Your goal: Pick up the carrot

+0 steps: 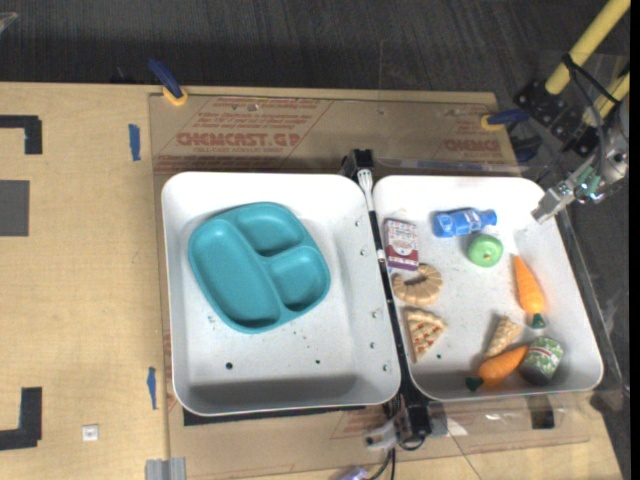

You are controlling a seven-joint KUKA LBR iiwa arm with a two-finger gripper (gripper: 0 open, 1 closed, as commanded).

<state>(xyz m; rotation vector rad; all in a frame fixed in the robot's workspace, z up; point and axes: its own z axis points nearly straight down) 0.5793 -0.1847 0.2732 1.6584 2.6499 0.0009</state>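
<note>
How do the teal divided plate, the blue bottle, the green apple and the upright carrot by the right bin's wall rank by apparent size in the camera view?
1. Teal divided plate, by far the largest.
2. Blue bottle and carrot: alike in length, too close to rank.
3. Green apple, smallest.

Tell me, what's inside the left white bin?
The left bin holds a teal divided tray with three compartments, lying flat. A few dark specks dot the bin floor nearby. Whatever lies beneath the tray is covered.
</note>
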